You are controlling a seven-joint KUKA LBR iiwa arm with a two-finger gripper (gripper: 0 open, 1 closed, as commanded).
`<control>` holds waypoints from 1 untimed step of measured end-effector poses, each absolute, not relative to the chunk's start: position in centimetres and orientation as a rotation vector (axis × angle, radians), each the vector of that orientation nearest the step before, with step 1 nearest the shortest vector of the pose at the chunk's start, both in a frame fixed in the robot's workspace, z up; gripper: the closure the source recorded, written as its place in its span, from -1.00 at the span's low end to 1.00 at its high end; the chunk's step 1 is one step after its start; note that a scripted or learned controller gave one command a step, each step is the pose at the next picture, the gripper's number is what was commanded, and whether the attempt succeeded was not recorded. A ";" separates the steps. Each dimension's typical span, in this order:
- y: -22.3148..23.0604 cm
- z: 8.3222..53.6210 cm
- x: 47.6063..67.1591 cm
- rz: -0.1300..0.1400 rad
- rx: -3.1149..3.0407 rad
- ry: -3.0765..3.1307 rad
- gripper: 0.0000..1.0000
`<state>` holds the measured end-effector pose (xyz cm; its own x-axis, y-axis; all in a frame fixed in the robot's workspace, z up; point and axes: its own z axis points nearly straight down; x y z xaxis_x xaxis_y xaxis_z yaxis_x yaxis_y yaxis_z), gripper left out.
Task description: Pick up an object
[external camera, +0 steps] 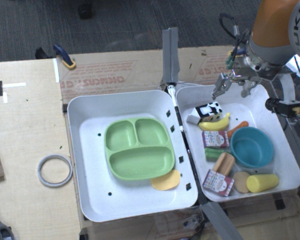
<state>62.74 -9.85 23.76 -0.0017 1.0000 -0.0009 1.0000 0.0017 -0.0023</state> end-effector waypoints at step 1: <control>-11.5 9.6 55.8 -0.004 -2.325 -2.119 -1.00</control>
